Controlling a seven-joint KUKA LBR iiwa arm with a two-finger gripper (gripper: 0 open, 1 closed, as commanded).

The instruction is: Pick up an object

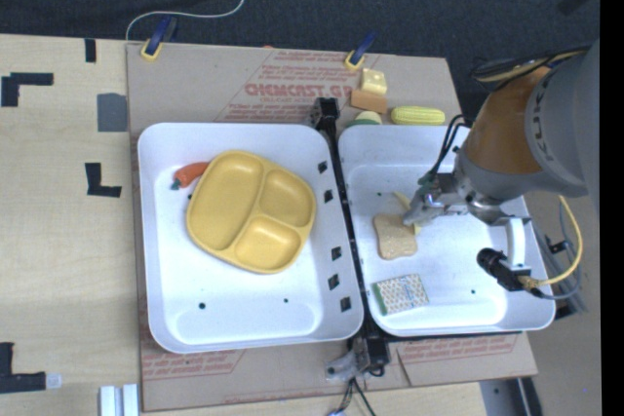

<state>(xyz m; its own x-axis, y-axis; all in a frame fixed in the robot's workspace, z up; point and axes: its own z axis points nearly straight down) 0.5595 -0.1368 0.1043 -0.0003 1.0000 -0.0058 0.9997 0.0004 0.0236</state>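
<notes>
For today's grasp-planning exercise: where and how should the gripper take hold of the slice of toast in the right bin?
The toast lies flat, apart from the sponge. Probably best to come straight down and pinch across its narrower width, fingers on its two long side edges. The gripper is above its upper edge.

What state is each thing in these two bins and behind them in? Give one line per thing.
Yellow tray: right way up, lying in the left bin.
Orange piece: lying flat, partly under the tray's rim.
Toast: flat in the right bin, just under the hand.
Sponge: flat, apart from the toast.
Corn: on its side behind the right bin.
Block: resting on the cardboard behind the bins.
</notes>
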